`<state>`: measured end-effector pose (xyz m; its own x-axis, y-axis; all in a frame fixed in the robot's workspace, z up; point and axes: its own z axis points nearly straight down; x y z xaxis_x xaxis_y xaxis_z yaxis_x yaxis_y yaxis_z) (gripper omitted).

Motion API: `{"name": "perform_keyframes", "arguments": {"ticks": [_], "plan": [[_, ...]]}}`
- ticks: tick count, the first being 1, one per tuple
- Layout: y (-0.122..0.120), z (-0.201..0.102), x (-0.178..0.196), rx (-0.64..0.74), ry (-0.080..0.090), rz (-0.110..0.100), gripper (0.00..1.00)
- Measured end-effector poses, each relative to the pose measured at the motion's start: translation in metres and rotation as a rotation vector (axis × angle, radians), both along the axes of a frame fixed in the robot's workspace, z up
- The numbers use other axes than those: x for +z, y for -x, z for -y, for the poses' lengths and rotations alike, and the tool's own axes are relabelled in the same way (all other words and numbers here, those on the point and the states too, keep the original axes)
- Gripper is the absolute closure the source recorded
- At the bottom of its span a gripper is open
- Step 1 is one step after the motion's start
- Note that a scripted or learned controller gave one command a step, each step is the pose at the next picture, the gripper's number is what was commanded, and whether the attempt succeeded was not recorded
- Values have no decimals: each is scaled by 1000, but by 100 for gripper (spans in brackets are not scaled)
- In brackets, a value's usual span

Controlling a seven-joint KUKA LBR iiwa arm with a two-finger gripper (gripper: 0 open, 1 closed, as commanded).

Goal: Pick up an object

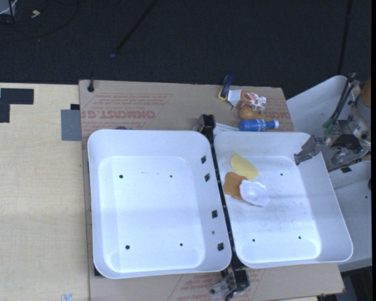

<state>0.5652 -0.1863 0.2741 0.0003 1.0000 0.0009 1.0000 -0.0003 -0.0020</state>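
- Objects to choose from lie together in the right bin (pixel 338 231), near its left wall: a yellow oval piece (pixel 244 166), an orange-brown piece (pixel 232 185) just below it, and a pale white piece (pixel 255 193) that rests partly on the orange-brown one.
- Left bin (pixel 100 168) holds nothing to pick.
- Behind the bins, on the cardboard sheet (pixel 138 108) that covers the desk (pixel 31 187), lie a blue bottle (pixel 258 125) and some small packets; I think these are not meant for the pick.
- To do this step well, the arm should travel left over the right bin and come down straight on one piece. The yellow oval piece seems the best aim to me, because it lies more free than the other two, which overlap.
- The pincer (pixel 307 150) hangs above the upper right corner of the right bin, well apart from the three pieces.
- It holds nothing that I can see, and how wide it is opened I cannot tell.
- The grey arm (pixel 348 140) comes in from the right side, low over the bin rim.
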Motion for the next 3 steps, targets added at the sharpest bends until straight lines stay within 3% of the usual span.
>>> {"name": "perform_keyframes", "arguments": {"ticks": [1, 2, 3], "plan": [[0, 0, 10, 1, -1, 0, 100], [-39, 23, 183, 3, 8, 20, 100], [-7, -61, 253, 8, -1, 8, 100]]}}
